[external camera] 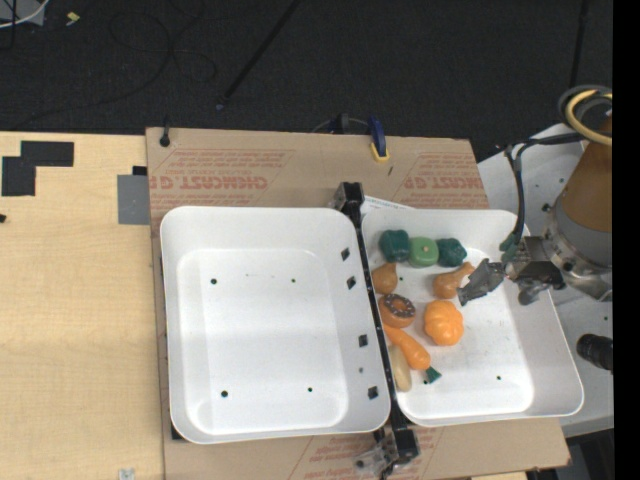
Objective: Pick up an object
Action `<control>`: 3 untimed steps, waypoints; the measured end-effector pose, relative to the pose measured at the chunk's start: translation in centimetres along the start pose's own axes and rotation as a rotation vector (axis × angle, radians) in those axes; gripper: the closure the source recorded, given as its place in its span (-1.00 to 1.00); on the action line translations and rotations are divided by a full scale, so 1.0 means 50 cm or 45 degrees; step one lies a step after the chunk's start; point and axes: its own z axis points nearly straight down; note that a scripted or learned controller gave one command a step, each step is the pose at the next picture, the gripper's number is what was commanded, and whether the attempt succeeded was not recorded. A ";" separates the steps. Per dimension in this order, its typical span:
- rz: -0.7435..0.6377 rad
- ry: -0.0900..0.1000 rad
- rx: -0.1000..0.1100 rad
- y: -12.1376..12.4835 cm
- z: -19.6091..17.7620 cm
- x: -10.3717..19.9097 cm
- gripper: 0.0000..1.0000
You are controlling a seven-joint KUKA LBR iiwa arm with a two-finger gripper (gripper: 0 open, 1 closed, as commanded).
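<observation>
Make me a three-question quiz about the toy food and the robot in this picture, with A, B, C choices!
1. Where is the toy food?
A. The right bin
B. The left bin
C. The wooden bench

2. What colour is the round fruit near the middle of the pile?
A. Purple
B. Orange
C. White

3. Where is the end effector?
A. Over the left bin
C. Outside both bins
B. Low over the right bin, beside the food

Answers:
1 A: the toy food all lies in the right bin.
2 B: the round fruit is orange.
3 B: the end effector sits over the right bin, just right of the pile.
</observation>
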 end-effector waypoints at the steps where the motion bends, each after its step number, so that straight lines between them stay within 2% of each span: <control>1: -0.001 0.005 0.016 -0.044 0.252 0.045 -1.00; 2: 0.003 0.000 0.003 -0.055 0.320 -0.053 -1.00; 3: 0.012 0.002 0.002 -0.055 0.297 -0.054 1.00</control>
